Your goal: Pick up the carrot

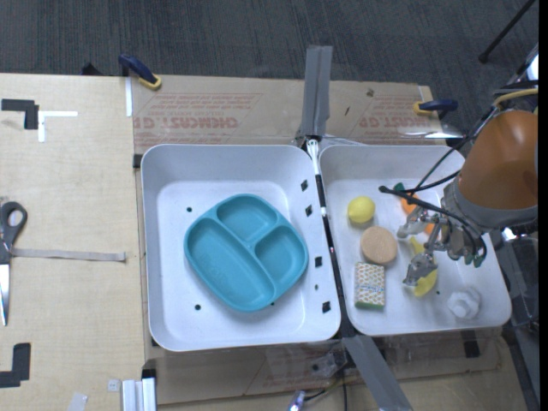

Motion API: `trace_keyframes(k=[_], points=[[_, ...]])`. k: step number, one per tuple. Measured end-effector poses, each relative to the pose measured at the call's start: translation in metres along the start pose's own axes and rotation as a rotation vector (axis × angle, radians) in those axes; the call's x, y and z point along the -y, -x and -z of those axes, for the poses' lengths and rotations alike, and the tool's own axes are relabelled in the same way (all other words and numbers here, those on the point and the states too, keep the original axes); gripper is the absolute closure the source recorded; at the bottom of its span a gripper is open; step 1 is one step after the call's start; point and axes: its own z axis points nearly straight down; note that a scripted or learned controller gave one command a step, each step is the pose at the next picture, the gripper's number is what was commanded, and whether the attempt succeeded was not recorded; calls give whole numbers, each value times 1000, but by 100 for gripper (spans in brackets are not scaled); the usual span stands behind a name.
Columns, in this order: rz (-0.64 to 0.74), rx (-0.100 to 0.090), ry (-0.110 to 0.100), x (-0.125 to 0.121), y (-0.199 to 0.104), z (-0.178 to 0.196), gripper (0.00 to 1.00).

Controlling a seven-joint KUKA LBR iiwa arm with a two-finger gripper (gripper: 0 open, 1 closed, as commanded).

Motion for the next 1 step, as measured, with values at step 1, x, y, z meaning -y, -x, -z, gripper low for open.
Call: trace_keyframes(k=[1], points=[[-183, 3, 0, 12, 71, 0, 0]])
